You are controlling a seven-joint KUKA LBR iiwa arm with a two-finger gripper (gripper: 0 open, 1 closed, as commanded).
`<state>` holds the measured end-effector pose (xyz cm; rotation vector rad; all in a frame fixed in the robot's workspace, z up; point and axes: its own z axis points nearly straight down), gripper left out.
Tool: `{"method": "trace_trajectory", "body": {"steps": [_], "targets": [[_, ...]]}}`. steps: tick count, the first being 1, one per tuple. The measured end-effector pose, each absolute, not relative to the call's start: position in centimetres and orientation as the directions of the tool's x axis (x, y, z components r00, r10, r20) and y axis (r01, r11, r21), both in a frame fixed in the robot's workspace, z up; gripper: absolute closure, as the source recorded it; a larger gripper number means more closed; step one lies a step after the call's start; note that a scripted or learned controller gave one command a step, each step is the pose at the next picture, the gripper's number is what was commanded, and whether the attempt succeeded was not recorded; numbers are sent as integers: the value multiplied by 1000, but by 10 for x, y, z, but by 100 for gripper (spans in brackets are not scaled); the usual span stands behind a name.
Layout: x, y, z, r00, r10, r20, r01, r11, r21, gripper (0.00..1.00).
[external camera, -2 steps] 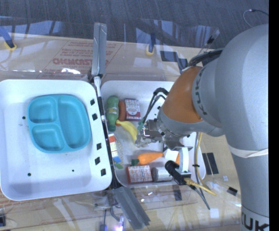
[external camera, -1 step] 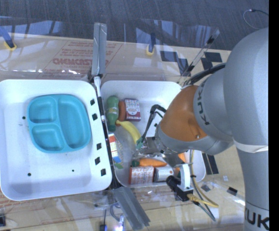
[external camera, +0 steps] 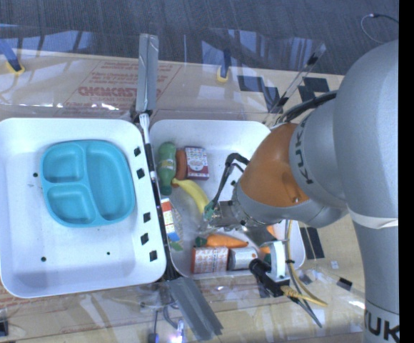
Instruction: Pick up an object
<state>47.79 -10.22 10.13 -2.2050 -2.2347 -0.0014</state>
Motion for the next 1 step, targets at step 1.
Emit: {"method": "trace_trajectory", "body": {"steps": [1], "targets": [[478, -102, 101, -14, 1000, 2, 1000, 14, -1, 0]]}}
